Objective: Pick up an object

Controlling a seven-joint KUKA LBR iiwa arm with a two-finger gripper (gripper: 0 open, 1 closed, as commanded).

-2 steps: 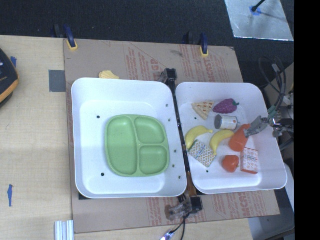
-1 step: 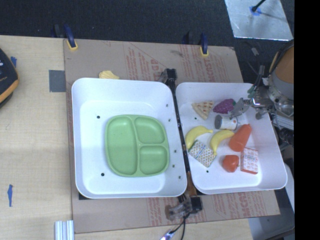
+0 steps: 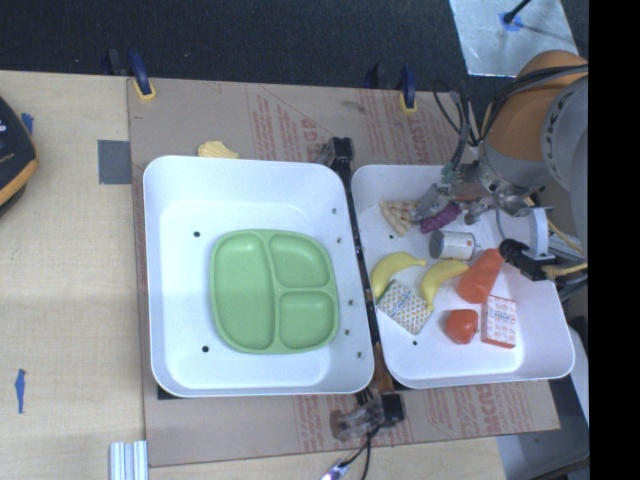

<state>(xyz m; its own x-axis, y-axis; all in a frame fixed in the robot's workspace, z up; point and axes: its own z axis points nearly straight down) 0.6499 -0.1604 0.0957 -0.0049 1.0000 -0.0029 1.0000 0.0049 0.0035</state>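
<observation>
Several items lie in the right bin [image 3: 560, 363]. My pincer [image 3: 437, 206] hangs at its far edge, just above the white cylinder [image 3: 453, 244]; finger state undeterminable. Advise descending squarely over the cylinder, clear of the bananas [image 3: 420, 273].

Wooden bench [image 3: 60, 298] under cardboard sheet [image 3: 250, 118], two white bins [image 3: 160, 268]

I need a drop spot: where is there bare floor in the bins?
Left bin: bare floor all around the green plate, widest along its left and top. Right bin: crowded around the bananas, with a bare strip along the near edge.
</observation>
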